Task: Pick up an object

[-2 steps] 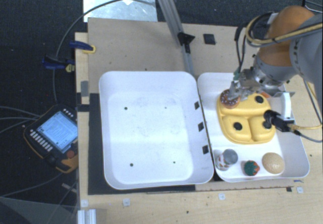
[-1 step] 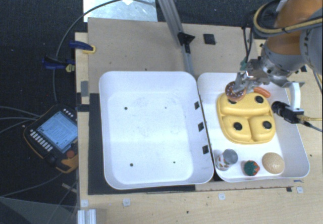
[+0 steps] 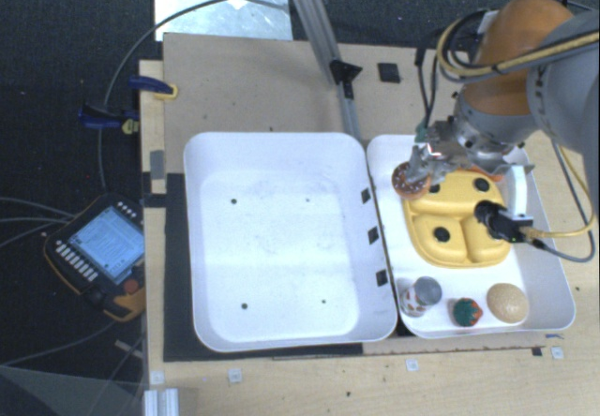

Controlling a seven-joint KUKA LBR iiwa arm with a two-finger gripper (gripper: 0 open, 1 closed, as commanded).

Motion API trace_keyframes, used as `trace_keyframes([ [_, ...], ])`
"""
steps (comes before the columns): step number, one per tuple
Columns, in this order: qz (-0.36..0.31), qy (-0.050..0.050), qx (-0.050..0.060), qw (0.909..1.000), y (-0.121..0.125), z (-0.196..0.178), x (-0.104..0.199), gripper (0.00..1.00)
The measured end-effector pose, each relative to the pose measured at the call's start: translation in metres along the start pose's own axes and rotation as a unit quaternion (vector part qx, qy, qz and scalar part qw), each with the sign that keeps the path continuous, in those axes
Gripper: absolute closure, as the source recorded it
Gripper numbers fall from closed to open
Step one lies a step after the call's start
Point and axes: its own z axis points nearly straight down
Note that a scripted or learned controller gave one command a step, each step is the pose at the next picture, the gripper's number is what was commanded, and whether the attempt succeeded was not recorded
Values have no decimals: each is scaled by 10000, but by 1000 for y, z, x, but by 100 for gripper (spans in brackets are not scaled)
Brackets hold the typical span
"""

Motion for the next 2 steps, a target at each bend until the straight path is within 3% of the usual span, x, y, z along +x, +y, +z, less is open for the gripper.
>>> trace_keyframes([
  [2,-6,4,11,10000,-44,6,100,100],
])
